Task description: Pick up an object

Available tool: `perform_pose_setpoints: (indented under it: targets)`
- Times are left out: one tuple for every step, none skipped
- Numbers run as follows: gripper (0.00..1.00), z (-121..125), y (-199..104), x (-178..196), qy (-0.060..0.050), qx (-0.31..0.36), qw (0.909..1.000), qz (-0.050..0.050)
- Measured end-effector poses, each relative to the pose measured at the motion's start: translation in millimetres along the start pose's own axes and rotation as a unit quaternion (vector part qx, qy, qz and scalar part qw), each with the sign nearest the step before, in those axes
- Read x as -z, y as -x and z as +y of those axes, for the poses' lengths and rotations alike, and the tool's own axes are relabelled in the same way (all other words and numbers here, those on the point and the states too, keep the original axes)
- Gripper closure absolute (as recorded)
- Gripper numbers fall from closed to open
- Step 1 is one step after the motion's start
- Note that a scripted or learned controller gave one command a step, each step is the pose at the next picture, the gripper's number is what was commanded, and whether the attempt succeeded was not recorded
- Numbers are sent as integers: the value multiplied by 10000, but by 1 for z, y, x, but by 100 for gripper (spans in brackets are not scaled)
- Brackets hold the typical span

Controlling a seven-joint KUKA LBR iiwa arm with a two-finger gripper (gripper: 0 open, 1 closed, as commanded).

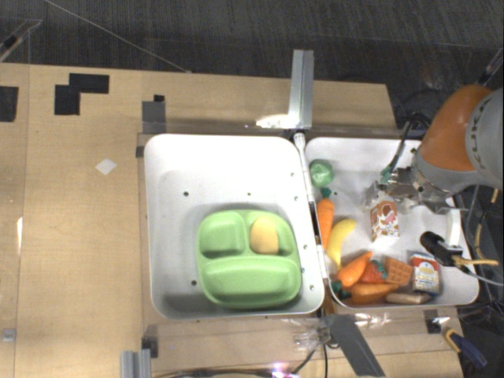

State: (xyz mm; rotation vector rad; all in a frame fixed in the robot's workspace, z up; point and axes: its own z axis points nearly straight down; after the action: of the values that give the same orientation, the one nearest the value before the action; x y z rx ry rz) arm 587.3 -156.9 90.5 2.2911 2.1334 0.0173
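The tool [391, 181] hovers just above the snack packet [385, 220] in the right bin [356, 150]; its grip state I cannot tell. This looks like the approach, so next it must descend squarely onto the packet.

The arm [465, 140] is cut off by the frame's right edge, its upper links unseen. The gripper [391, 186] shows too small to tell how it stands. Below it, a jumble of toy food [378, 278] overlaps, several pieces partly hidden and hard to identify.
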Motion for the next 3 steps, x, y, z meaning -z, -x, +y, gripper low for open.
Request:
perform_pose_setpoints:
  targets:
    - [0,0,0,0,0,0,10000,0]
    - [100,3,-3,11,21,22,10000,19]
    - [100,-42,-53,115,-67,1499,9887,12]
